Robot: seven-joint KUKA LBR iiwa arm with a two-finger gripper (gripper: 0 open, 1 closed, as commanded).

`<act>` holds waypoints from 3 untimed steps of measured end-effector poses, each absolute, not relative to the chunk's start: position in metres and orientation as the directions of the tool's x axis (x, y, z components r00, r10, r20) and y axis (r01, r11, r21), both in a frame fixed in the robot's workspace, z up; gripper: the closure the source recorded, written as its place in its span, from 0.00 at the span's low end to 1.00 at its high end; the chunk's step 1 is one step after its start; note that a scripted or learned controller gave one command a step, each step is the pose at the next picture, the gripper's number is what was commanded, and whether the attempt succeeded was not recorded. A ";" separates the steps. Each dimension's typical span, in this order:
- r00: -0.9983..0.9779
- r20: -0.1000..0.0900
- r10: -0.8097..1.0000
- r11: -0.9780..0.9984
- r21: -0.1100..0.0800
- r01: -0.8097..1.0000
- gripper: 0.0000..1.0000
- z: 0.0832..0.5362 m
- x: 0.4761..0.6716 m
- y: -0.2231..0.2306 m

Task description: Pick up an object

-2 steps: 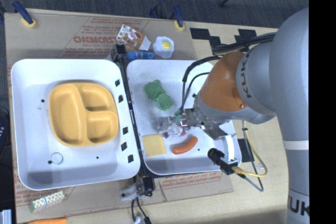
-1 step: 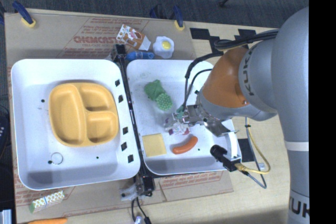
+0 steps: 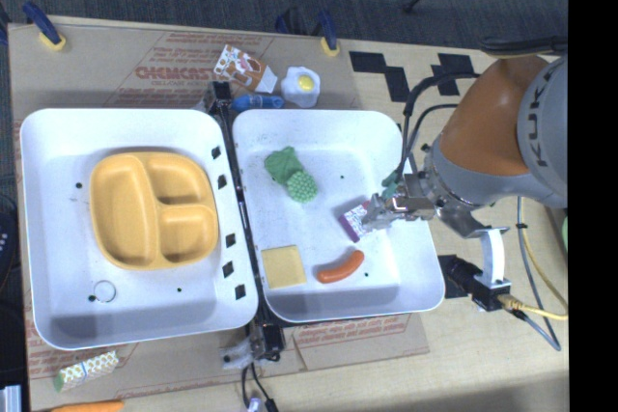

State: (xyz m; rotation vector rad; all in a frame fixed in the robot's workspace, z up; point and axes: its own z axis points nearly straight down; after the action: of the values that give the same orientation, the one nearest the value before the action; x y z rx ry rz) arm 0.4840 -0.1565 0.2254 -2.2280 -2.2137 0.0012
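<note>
Camera view puts my end effector (image 3: 379, 212), grip state unreadable, beside the purple packet (image 3: 352, 222) at the right bin's (image 3: 319, 125) three o'clock; light, crinkly, probably slippery, best pinched across its flat faces.

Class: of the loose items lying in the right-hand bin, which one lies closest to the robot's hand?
The small purple packet, right beside the hand; the orange sausage, yellow block and green piece lie farther off.

Glossy yellow plastic tray (image 3: 154, 207), smooth white plastic bins (image 3: 58, 145), matt cardboard (image 3: 164, 72) beneath

cardboard sheet (image 3: 183, 72): I read red "CHEMCAS…", cut off | my arm (image 3: 541, 125): letters "KU" showed at right
</note>
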 end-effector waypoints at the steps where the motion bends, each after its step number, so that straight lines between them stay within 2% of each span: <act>1: 0.006 0.000 1.000 -0.006 -0.002 1.000 0.00 0.225 0.484 -0.156; 2: -0.105 -0.006 0.994 0.105 0.012 0.994 0.00 0.098 0.552 -0.193; 3: -0.186 -0.010 0.983 0.186 0.014 0.983 0.00 0.097 0.487 -0.194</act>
State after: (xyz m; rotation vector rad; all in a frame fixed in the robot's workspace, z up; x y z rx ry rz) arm 0.4871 -0.1937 0.0971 -2.0153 -2.4317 -0.0067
